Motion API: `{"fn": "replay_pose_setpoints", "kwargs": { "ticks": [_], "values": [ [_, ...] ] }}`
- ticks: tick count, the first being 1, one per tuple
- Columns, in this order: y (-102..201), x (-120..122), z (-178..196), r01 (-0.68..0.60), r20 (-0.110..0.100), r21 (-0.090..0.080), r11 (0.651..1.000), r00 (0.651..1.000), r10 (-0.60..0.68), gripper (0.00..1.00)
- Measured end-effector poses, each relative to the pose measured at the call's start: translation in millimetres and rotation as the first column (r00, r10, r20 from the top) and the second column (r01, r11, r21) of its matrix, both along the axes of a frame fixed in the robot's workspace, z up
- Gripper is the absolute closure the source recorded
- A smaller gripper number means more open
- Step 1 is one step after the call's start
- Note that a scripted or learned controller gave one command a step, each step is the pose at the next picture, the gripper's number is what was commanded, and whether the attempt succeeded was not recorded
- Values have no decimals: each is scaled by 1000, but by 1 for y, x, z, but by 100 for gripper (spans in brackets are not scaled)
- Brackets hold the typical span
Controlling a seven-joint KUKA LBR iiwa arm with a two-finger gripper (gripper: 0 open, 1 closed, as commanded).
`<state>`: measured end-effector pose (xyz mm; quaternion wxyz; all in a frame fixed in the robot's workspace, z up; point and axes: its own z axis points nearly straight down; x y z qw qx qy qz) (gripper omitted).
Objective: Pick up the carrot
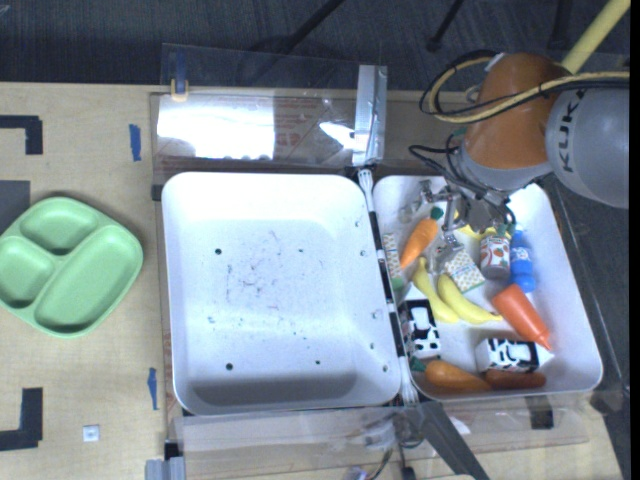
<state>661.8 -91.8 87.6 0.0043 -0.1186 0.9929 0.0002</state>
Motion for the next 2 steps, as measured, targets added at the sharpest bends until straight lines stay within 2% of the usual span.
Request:
{"fn": "replay_pose_setpoints", "kwargs": {
  "ticks": [1,2],
  "values": [
    [-62,-14,92,-115,1,-2,993,993,115,0],
    [-39,-27,126,11,-1,0,1000,1000,-11,0]
  ]
}}
